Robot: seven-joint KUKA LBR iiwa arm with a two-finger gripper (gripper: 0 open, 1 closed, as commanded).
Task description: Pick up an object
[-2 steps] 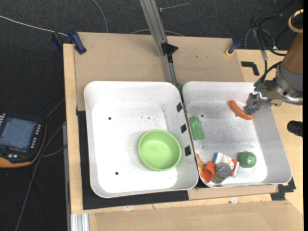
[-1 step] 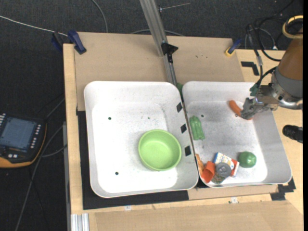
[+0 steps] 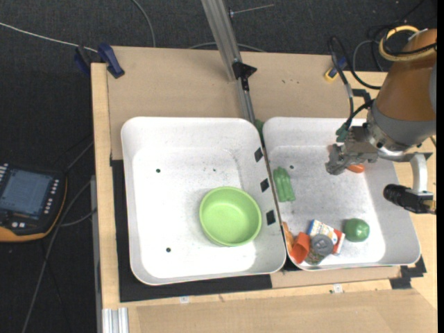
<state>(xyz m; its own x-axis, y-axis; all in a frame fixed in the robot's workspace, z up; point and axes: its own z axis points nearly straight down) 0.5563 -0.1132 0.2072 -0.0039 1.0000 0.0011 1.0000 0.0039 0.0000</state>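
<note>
A wooden bench [image 3: 180, 82] carries two white bins. In the right bin [image 3: 406, 245] the gripper [image 3: 345, 159] pinches a small orange object [image 3: 356, 167]. The grasp looks shallow, so the object may slip out during lifting.

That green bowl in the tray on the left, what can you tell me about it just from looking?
The green bowl is round and pale lime green, with a smooth matte look like plastic. It stands upright, open side up, and its inside shows nothing but its own green bottom. It rests on the floor of the left bin, toward that bin's near right corner, close to the wall shared with the other bin. Nothing else touches it that I can see; the gripper is over the right bin, well away.
</note>
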